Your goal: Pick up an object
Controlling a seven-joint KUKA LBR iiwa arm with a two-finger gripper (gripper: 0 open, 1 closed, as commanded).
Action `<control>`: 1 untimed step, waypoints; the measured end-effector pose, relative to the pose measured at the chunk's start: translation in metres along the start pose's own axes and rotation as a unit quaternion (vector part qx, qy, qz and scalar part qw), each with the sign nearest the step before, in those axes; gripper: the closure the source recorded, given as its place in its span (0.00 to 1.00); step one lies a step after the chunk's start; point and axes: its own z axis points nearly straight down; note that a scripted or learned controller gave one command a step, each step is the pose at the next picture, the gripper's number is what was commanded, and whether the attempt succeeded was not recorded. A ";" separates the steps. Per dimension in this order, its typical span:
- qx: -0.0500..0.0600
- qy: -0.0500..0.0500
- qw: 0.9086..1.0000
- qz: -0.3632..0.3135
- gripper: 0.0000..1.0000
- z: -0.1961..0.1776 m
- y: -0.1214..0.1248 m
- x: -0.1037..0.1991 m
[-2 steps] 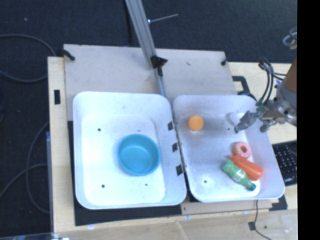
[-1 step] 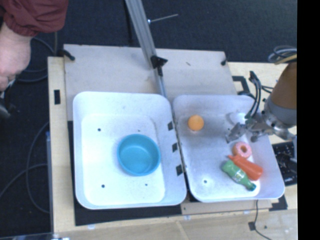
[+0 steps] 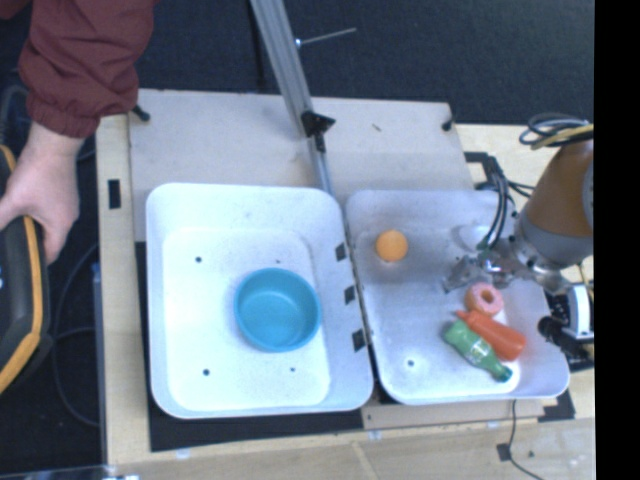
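Note:
The right bin (image 3: 410,218) holds an orange ball (image 3: 391,246), a pink ring (image 3: 486,299), an orange carrot-shaped toy (image 3: 496,335) and a green bottle-shaped toy (image 3: 476,349). A blue bowl (image 3: 277,309) sits in the left bin (image 3: 190,218). My gripper (image 3: 472,270) hangs low over the right bin, just above and left of the pink ring and to the right of the ball. Its fingers are too small and blurred to read. Nothing is visibly held between them.
A person's hand (image 3: 40,200) and red sleeve (image 3: 85,38) reach in at the upper left beside the left bin. A slanted metal pole (image 3: 285,63) stands behind the bins. Cables (image 3: 505,193) run along the right bin's far right side.

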 end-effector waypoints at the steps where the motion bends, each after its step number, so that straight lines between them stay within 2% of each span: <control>1: 0.003 0.003 1.000 0.001 1.00 -0.010 -0.001 0.001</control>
